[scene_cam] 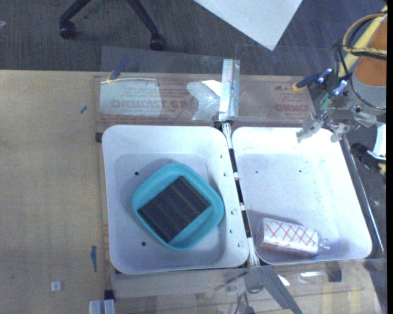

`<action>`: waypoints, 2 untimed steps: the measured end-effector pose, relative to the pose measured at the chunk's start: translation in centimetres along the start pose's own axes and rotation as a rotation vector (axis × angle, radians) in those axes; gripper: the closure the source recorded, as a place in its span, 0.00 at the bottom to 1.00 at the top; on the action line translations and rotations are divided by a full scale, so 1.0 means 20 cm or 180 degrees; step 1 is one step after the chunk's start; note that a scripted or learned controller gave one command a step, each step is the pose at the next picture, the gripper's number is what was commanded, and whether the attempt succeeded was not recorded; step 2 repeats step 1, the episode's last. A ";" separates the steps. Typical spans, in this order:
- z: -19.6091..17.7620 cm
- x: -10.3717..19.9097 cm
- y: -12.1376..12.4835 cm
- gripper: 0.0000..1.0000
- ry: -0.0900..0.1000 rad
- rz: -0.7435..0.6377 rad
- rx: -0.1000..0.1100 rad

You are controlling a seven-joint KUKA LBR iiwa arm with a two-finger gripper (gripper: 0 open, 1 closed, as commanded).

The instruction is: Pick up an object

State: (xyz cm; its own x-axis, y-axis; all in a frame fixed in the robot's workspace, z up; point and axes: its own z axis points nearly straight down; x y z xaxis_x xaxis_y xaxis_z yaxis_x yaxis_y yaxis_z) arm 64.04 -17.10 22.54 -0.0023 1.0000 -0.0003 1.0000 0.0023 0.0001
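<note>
A teal square dish with a dark ribbed inset point(177, 205) lies in the left bin point(116, 153). A white tube with a red lattice print point(290, 238) lies on its side at the front of the right bin point(344, 172). My gripper point(320, 127) hangs at the right bin's far right corner, above the rim, with its two fingers spread apart and nothing between them. It is well away from both objects.
A clear plastic wall point(230, 86) stands behind the bins over a wooden bench. The arm's orange band and cables point(368, 55) crowd the upper right. An office chair base point(110, 18) and white paper point(252, 15) lie on the floor beyond.
</note>
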 end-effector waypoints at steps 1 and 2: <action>0.04 -0.27 -0.37 0.00 -0.0002 -0.0183 -0.0001; 0.04 -0.27 -0.37 0.00 -0.0002 -0.0183 -0.0001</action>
